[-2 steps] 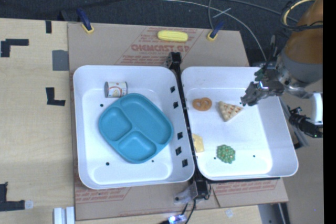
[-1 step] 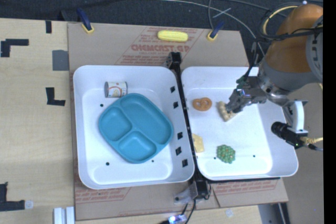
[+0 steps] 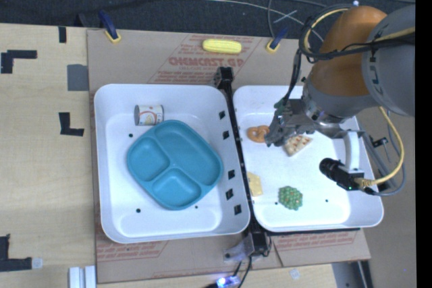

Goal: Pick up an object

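Camera view: gripper (image 3: 275, 137) low in the right bin (image 3: 364, 216), just beside a brown pastry (image 3: 257, 133) and a cracker-like piece (image 3: 297, 144); finger state cannot be determined. Green grape cluster (image 3: 291, 197) lies apart. Left bin (image 3: 108, 145) holds blue divided tray (image 3: 174, 163), small can (image 3: 148, 114)

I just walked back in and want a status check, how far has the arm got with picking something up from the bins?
Done: the gripper is low in the right bin, between the brown pastry and the cracker-like piece. In hand: nothing visibly gripped. The fingers are too dark to read. Left: grasp and lift. The green cluster, yellow piece, blue tray and small can lie untouched.
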Robot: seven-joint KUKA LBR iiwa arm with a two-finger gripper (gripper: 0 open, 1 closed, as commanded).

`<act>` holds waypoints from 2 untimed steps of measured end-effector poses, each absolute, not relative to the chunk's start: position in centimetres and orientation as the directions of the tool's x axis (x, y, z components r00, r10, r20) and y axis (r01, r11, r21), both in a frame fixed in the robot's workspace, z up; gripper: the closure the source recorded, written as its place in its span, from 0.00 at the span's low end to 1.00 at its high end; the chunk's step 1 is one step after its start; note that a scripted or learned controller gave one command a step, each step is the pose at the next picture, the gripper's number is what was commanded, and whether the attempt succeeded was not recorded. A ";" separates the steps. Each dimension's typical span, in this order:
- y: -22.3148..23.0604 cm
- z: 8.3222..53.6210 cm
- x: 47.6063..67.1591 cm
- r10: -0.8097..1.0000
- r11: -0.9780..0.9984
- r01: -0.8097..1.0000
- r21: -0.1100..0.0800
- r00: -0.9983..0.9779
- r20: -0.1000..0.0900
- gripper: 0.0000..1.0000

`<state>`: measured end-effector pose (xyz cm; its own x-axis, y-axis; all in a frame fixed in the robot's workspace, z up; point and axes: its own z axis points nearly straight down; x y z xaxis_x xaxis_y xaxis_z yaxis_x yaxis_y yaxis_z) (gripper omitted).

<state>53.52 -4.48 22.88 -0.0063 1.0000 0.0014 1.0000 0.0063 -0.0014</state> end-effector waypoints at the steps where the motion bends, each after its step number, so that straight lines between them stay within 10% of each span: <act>1: 1.0 23.6 53.1 1.000 0.007 1.000 -0.001 -0.007 0.002 1.00; 2: 6.1 22.2 51.6 1.000 0.006 1.000 -0.004 -0.006 0.001 1.00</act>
